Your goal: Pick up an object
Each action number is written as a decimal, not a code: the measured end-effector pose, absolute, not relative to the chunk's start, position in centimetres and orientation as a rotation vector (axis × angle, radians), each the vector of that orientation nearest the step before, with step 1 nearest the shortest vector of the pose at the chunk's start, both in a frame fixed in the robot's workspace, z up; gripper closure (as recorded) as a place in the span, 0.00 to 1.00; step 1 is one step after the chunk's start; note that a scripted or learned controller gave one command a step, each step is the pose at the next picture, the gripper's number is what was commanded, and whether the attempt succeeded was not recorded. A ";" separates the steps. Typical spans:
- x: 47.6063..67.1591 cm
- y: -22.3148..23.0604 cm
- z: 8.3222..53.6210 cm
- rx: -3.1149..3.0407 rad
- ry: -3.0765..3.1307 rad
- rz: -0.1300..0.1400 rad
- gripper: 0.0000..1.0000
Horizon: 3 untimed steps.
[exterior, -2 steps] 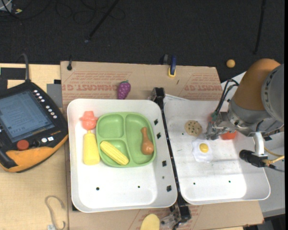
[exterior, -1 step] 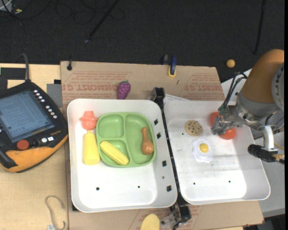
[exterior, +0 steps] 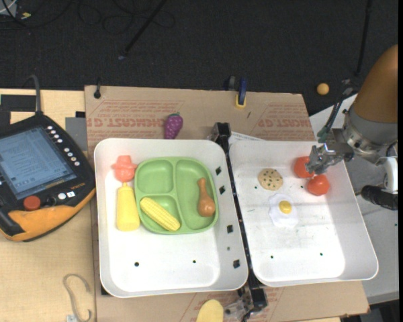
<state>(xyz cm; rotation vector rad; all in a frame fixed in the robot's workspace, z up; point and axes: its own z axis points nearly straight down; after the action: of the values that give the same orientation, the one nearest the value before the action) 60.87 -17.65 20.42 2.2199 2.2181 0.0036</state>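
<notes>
My gripper hangs low over the far right part of the right bin. Two red round pieces lie right by it: one just to its left and another just below it in the view. The gripper's tip overlaps the gap between them, and I cannot tell whether it touches either. A brown cookie and a fried egg lie further left in the same bin.
The left bin holds a green divided plate with a corn cob and a drumstick, plus a yellow bottle and a pink piece. Purple grapes lie behind the bins. A teach pendant sits at the left.
</notes>
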 end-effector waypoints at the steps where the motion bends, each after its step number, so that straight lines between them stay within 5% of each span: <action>1: 60.9 -17.8 22.9 2.222 2.220 0.001 1.00; 3: 57.5 -8.5 21.2 2.224 2.227 -0.004 1.00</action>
<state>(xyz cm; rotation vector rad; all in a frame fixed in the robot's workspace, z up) 57.52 -8.49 21.18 2.2236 2.2268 -0.0036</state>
